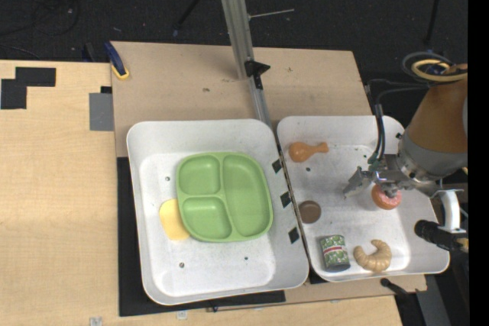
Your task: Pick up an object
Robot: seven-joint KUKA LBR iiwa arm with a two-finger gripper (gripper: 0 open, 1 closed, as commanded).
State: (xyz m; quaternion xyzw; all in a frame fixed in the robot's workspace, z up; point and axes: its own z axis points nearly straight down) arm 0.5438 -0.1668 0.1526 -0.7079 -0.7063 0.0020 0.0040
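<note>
- Gripper (376, 181) hanging just above the red-orange toy (386, 197) in the right bin (336, 135); grip state unclear.
- Toy sitting up-right of the croissant (373, 255), looking small, light, rounded, likely slippery; pinching across its middle seems best.

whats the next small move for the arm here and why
Probably a short drop straight down onto the red round object. The gripper sits in the right bin right beside it, while the croissant, green can and brown disc lie farther off, so it looks like the nearest target.
</note>
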